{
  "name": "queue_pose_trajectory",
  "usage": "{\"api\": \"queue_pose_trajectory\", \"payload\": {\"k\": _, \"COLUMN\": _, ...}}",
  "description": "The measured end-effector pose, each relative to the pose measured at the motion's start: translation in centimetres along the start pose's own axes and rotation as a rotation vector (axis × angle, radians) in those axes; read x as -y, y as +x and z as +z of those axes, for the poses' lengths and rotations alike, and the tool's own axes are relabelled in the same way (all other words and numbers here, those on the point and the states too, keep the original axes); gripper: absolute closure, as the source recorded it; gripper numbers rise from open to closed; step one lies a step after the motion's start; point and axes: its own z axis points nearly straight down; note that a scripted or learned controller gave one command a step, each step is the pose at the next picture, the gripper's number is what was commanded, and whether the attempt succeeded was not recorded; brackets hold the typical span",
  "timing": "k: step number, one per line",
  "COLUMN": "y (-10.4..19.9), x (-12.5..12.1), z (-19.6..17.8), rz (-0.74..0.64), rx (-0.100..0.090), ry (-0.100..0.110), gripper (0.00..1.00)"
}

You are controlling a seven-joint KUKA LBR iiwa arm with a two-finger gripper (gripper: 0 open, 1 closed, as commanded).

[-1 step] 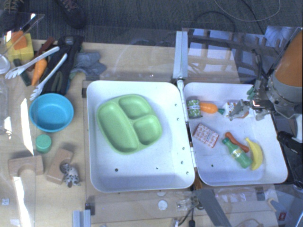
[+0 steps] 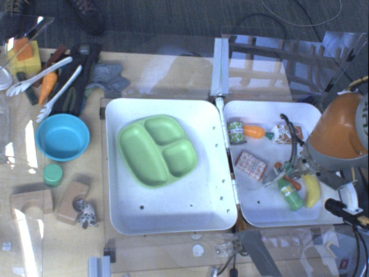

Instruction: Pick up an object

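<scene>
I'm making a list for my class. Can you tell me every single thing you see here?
Divided plate: 1, green, left bin.
Can: 1, green, right bin, far-left corner.
Carrot: 1, orange, beside the can.
Waffle-patterned block: 1, pinkish, right bin middle.
Bottle: 1, green, right bin.
Banana: 1, yellow, beside the bottle.
Bowl: 1, blue, bench left.
Tongs: 1, white, above the bowl.
Wooden blocks: 2, tan, bench near-left.
Bins: 2, white, side by side.
Arm: 1, grey and orange, right.
Gripper: 1, dark, over the right bin.
</scene>
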Motion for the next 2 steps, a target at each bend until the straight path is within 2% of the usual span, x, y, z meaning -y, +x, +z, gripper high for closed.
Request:
{"api": "queue_pose_trajectory", "payload": {"k": 1, "y": -0.1, "x": -0.4, "z": -1.4, "rz": -0.002, "rx": 0.006, "ry": -0.01, "gripper": 1.0}}
{"api": "queue_pose_trajectory", "payload": {"k": 2, "y": 5.2, "x": -1.8, "z": -14.8, "rz": 0.066, "rx": -0.002, "ry": 0.004, "gripper": 1.0}}
